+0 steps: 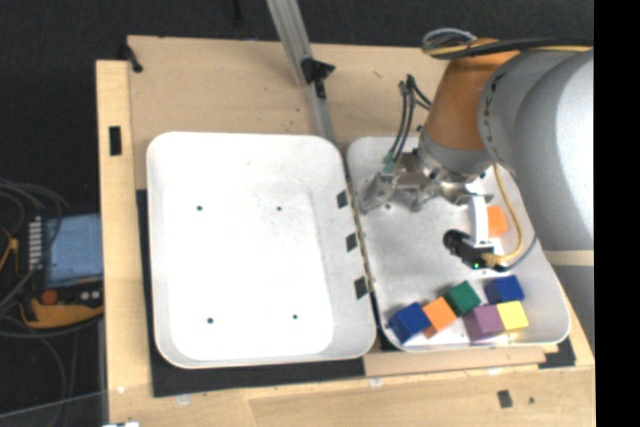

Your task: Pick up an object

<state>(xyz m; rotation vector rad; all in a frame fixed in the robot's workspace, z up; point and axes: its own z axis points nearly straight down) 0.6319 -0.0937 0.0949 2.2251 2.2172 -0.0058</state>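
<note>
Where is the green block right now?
The green block sits in the right bin, near its front edge in the camera view. It is in the cluster of blocks, between the orange block and the blue block, just behind the purple block.

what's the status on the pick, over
Gripper low over right bin, far end. Blocks clustered at near edge: blue block, orange block, green block. None gripped.

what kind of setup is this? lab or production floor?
Most likely a robotics lab test bench. A grey arm reaches over two white bins on a plain wooden bench; the right bin holds small coloured blocks, and loose cables lie at the left.
</note>
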